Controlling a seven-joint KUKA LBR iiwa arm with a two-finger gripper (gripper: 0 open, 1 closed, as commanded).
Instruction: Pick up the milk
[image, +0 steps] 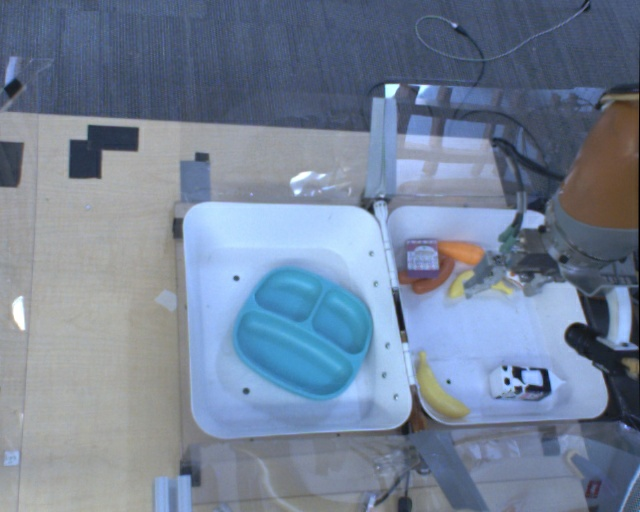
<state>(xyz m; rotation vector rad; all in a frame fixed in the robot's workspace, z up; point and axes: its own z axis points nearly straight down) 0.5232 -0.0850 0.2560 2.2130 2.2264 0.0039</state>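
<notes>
Hovering the two-finger gripper (487, 278), fingers spread and empty, I judge approach phase; next, drop onto small cow-patterned milk carton (522, 382) w/ care.

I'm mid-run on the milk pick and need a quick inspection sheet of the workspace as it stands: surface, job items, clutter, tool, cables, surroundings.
Surface: wooden bench bearing left bin and right bin side by side.
Job's things: milk, a black-and-white carton lying on its side near the right bin's front, apart from the tool.
Clutter: banana at the right bin's front left; carrot, purple box and small yellow piece at its back; blue divided plate in the left bin.
Tool: tool low over the right bin's back, beside the yellow piece; finger state unclear.
Cables: thin cable on the floor behind.
Surroundings: grey carpet; black tape marks on the bench.
</notes>
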